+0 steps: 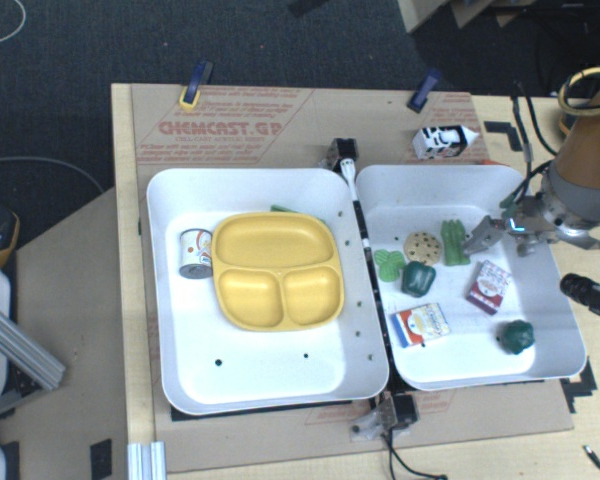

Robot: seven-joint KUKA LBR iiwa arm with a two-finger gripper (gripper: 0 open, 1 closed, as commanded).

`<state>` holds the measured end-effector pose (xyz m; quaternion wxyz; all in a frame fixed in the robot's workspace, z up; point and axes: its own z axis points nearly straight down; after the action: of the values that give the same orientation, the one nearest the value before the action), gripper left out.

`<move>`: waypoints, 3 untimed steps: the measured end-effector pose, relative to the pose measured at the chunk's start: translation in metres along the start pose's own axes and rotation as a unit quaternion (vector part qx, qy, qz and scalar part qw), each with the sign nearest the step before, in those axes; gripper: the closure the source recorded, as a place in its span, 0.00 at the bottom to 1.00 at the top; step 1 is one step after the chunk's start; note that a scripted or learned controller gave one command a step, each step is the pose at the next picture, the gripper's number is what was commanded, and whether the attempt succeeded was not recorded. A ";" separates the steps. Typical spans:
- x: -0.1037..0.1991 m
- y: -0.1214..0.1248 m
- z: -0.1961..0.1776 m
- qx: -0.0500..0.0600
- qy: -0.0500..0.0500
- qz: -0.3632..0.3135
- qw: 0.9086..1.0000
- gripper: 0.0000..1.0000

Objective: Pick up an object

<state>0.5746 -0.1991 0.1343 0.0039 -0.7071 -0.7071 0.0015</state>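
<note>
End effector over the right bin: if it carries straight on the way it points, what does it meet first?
Probably the upright green block-shaped object, just left of the end effector in the right white bin. Height is unclear, so it might pass over.

— What's the yellow tray (277,268) made of?
— Smooth plastic with a faint sheen. My bins (265,373) are matt white plastic; the surface (140,268) under them is pale wood, printed brown paper (230,123) upper left.

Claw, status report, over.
Claw above right bin, holding nothing visible. Green pickle just beside it. Red packet below, cookie nearby.
</note>
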 end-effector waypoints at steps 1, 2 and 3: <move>0.001 0.002 0.049 -0.004 0.000 0.000 1.000 0.00; 0.000 0.004 0.033 -0.009 -0.002 -0.001 1.000 1.00; -0.004 0.004 -0.030 -0.007 -0.003 0.000 1.000 1.00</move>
<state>0.5786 -0.2032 0.1644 -0.0035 -0.7070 -0.7073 -0.0011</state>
